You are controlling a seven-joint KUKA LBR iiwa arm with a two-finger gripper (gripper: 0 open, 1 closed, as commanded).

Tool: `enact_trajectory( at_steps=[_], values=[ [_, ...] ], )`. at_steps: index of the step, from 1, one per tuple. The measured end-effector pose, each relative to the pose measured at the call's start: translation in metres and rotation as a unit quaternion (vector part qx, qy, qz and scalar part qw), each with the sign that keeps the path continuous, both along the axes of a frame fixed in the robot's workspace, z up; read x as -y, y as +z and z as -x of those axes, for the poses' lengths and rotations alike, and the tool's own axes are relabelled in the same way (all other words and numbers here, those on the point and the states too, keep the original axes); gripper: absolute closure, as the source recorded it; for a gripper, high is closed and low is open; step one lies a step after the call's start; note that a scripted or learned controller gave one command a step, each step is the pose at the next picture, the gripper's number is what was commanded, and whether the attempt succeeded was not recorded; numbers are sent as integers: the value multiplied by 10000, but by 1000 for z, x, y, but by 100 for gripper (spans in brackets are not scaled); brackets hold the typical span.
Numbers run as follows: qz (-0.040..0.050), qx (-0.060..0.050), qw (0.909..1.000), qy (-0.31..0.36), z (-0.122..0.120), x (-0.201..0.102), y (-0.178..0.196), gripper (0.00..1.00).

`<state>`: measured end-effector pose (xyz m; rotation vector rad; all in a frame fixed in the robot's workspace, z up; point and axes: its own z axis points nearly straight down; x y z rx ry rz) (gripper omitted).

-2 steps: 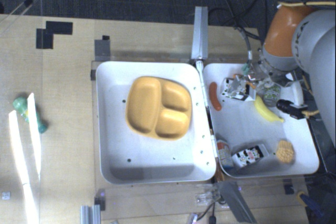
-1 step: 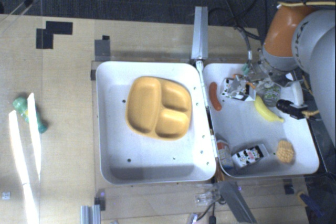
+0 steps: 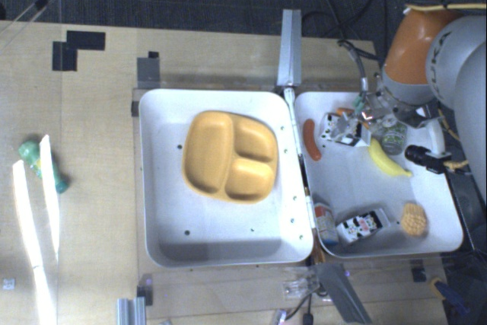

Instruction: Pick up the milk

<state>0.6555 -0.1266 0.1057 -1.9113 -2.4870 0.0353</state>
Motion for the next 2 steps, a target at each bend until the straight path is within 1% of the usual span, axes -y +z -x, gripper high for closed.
enact_trajectory(
  at_steps=[1, 2],
  values=[
    [3, -29, 9995, 307, 1, 0, -10, 0],
    [19, -48, 9996, 295, 1, 4, 5, 100]
  ],
)
